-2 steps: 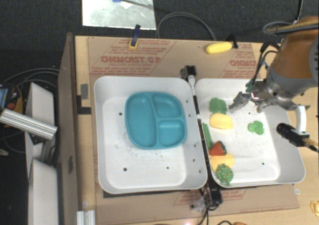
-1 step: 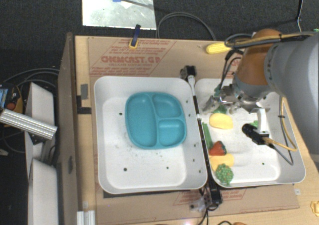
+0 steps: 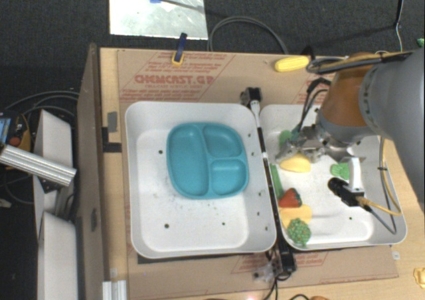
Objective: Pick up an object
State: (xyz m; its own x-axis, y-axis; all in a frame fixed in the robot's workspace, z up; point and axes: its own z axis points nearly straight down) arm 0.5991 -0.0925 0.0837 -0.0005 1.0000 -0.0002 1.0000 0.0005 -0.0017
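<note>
Landmark: right bin (image 3: 372, 235), white, on the bench (image 3: 179, 70).
Arm (image 3: 372, 103): over the right bin's upper half.
Gripper (image 3: 300, 150): low at the bin's left side; jaws' state cannot be told.
Yellow object (image 3: 296, 165): just under the gripper.
Red piece (image 3: 290, 197), green piece (image 3: 299, 231): bin's lower left.
Blue tray (image 3: 207, 160): in the neighbouring left bin (image 3: 153, 232).
</note>
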